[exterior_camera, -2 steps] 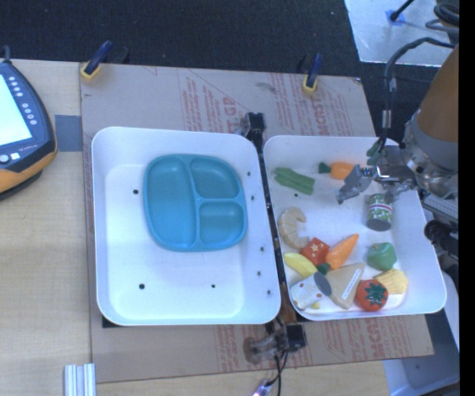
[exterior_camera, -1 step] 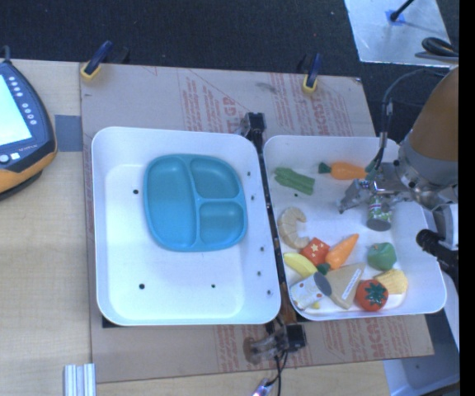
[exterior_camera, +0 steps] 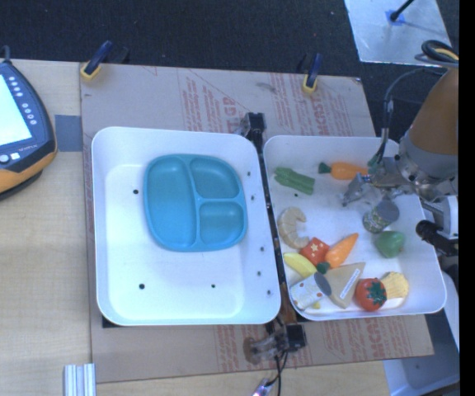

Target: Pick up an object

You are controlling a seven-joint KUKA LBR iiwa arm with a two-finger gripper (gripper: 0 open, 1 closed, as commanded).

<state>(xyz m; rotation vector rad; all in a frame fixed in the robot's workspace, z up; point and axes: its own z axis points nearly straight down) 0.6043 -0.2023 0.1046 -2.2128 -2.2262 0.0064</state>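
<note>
Right bin crowded, toys bunched lower half; bare floor between upper toys.

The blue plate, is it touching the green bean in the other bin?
Apart. The camera view shows the blue plate in the left bin, the green bean across the divide.

The grey KUKA arm comes in from the right side of the bench, its broad orange band sitting high over the right bin's far right corner. Below the band the wrist narrows to a pale grey collar, and from there the metal two-finger gripper points down and leftward over that bin's far half, near its right wall. The slim grey fingers splay apart at their tips. A thin dark cable loops from the wrist up behind the arm.
</note>
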